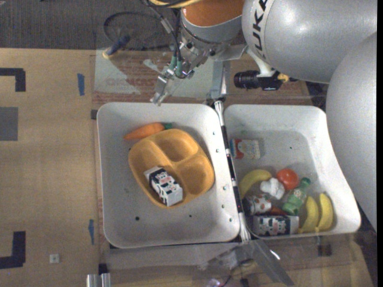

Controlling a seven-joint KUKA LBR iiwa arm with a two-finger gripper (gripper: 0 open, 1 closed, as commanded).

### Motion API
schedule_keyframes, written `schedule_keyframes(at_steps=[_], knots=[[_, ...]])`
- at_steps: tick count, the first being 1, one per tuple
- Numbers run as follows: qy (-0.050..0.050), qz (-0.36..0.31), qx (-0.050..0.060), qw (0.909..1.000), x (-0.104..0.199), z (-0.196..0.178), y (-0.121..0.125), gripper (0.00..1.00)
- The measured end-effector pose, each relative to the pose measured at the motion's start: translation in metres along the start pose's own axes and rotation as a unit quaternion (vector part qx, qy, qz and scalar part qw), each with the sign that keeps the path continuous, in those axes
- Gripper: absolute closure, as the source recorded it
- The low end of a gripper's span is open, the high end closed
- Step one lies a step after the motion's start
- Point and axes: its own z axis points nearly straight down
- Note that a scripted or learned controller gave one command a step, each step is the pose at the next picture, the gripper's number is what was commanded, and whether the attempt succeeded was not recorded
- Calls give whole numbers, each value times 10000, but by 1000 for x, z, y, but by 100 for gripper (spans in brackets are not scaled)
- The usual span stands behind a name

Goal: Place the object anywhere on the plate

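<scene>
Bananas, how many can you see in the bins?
3, all in the right bin: one banana near its middle and two bananas side by side at its right edge. More may hide under the pile.

Arm reaches in from the right; fingers apparently spread, gripping nothing.

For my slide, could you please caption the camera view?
Milk carton resting in the yellow plate, carrot beside it, hand raised above the bins.

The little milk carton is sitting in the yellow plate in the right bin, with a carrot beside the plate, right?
Not quite: the camera view shows the milk carton in the yellow plate in the left bin, not the right. The carrot does lie beside the plate.
</scene>
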Motion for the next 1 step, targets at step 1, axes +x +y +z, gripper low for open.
schedule_keyframes(at_steps=[1], knots=[[21,96,25,9999,7,-5,-11,0]])
